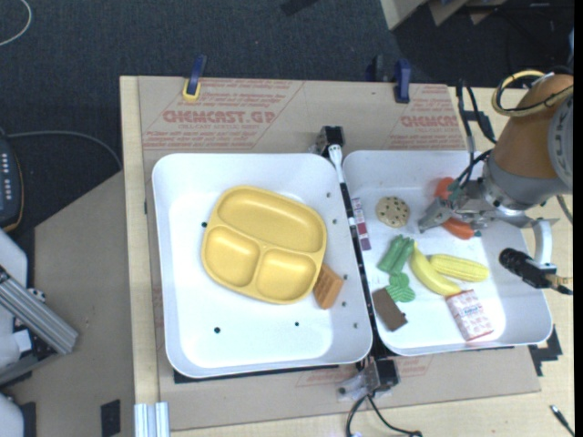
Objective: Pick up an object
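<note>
Reaching into the right bin [537,321], gripper [448,212] low over an orange piece.
Near edge: red/white packet [471,315], brown block [390,311]. Mid: banana [430,274], corn cob [458,267], green veg [396,255]. Farther: cookie [393,211], orange piece [453,224] w/ gripper right at it; fingers spread a bit, can't tell if anything's gripped. Left bin [182,335]: yellow divided plate [263,243], tan wedge [328,287] beside it.

The left white bin [182,335] has open floor along its front and left edges, around a yellow three-compartment plastic tray [264,242] with a tan wedge [328,288] touching it. The right white bin [528,321] is crowded mid-floor: round speckled cookie [393,211], green pieces [397,264], yellow banana [430,276], yellow corn cob [458,267], red-and-white packet [471,314].
</note>
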Controlling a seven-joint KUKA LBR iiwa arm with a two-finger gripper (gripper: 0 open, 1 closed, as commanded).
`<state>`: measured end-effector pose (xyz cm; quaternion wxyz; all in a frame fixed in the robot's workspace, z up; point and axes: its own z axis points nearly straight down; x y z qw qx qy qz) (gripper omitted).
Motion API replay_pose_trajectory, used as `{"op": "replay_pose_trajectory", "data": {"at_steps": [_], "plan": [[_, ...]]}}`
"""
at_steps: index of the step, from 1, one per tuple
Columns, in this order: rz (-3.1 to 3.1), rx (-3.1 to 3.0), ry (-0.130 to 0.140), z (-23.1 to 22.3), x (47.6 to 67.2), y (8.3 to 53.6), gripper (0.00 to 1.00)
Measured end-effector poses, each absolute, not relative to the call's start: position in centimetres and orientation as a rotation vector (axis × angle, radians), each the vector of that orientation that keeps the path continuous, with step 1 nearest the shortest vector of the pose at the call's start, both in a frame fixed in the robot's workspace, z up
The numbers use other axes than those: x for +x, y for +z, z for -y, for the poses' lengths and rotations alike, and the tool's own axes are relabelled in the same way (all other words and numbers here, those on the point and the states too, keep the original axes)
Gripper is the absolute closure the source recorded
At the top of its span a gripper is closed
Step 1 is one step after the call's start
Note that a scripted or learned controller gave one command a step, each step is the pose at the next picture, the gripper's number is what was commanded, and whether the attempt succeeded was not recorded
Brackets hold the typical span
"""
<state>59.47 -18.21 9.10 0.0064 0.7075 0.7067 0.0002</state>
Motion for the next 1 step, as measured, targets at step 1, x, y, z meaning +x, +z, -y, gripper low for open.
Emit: {"op": "replay_pose_trajectory", "data": {"at_steps": [1], "plan": [[-2.209, 2.212, 0.008, 18.13, 59.6, 10.25, 1.0]]}}
